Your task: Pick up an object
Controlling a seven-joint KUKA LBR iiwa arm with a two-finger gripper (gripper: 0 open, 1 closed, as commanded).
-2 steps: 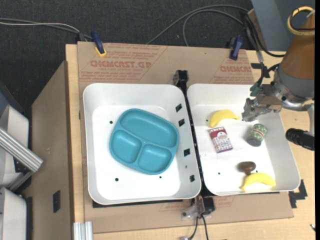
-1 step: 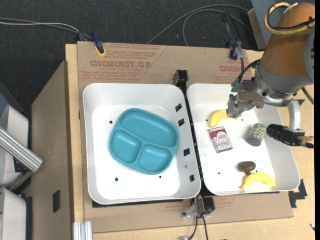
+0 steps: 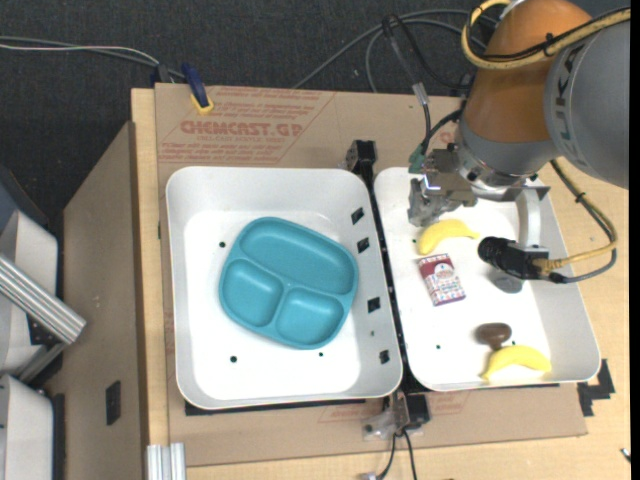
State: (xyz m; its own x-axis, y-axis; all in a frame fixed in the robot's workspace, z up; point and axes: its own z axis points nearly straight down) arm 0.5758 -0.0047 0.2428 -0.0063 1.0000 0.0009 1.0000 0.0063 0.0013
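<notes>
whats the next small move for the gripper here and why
Probably a short descent onto the upper banana. The gripper sits in the right bin at that banana's upper left end, nothing visibly between its fingers, so lowering and closing there looks like the nearest pick.

Robotics lab, test-bench setup, not a home or shop. Big grey arm with orange band (image 3: pixel 520 58) reaches over from the right, loose cables (image 3: pixel 300 73) trailing on dark carpet floor. Bench top is a sheet of brown board (image 3: pixel 250 118) with printed red lettering, held by a blue-yellow clamp (image 3: pixel 197 88). Two shallow white bins (image 3: pixel 185 298) bolted side by side with black brackets (image 3: pixel 361 155). Aluminium extrusion rail (image 3: pixel 35 298) at left edge. Toy-like props in bins.
</notes>
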